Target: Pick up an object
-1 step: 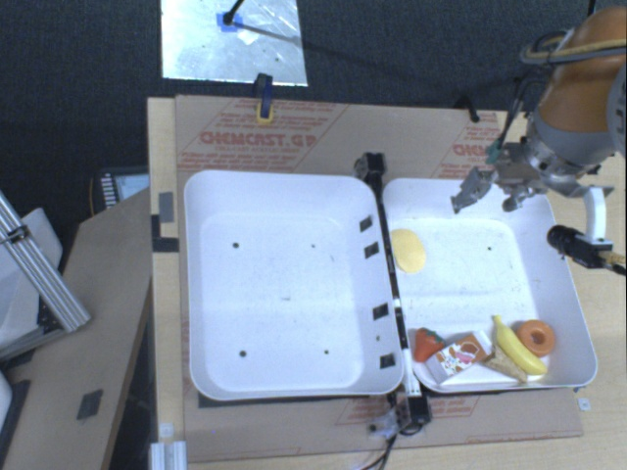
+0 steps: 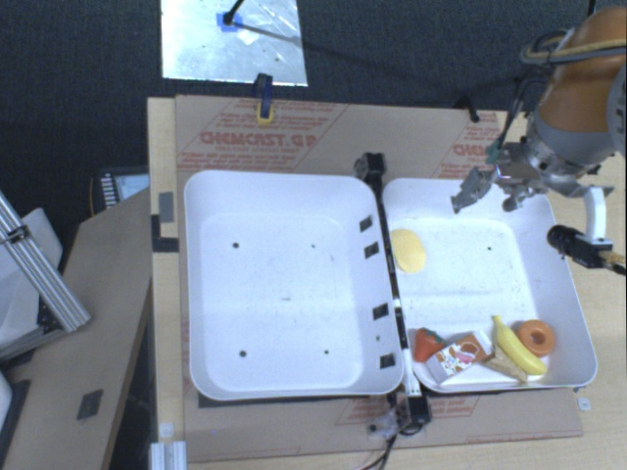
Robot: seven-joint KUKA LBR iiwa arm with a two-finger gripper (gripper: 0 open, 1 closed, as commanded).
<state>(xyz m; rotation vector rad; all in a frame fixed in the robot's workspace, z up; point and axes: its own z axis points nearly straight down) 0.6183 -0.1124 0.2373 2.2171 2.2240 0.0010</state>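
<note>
Objects for picking sit in my right bin (image 2: 558, 292): a yellow disc (image 2: 409, 251) at its left, and a banana (image 2: 518, 346), orange ring (image 2: 536, 337) and red packet (image 2: 458, 354) at its near edge. My jaws (image 2: 487, 192) hang open and empty over the far edge.

One fixed camera looks down at a slant, seemingly from mid distance, on both white bins (image 2: 284, 189).

Even, diffuse overhead light is seen; both white bins (image 2: 284, 282) are rendered bright, nearly overexposed. Glare is reflected by a metallic sheet (image 2: 233, 25). Shadows are faint; overall focus is soft and grainy.
</note>
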